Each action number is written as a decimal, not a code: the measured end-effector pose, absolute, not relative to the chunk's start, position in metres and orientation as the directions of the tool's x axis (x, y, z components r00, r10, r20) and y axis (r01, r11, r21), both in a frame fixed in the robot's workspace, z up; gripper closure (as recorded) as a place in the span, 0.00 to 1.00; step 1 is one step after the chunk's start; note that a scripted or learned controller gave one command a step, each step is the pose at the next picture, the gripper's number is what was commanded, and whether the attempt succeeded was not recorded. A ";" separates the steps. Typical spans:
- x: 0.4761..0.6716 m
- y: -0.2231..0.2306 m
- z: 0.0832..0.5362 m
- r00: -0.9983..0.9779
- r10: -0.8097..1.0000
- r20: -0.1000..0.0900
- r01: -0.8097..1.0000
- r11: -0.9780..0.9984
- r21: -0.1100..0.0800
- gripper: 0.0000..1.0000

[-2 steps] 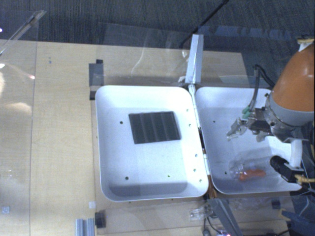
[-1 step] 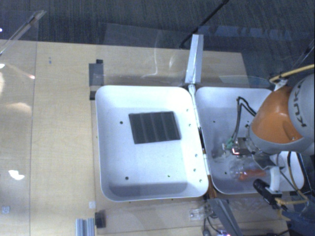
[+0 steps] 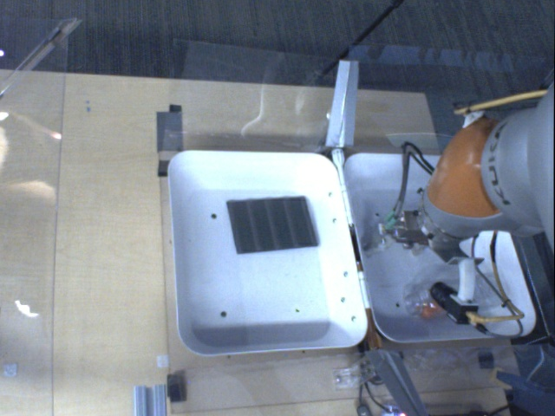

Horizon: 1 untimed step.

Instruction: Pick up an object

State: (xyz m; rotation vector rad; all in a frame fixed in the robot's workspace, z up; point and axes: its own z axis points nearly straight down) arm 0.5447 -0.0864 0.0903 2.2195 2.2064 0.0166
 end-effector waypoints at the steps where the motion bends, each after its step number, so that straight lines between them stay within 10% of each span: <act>1: 0.599 -0.085 0.089 0.039 0.999 0.000 0.999 -0.039 0.013 0.00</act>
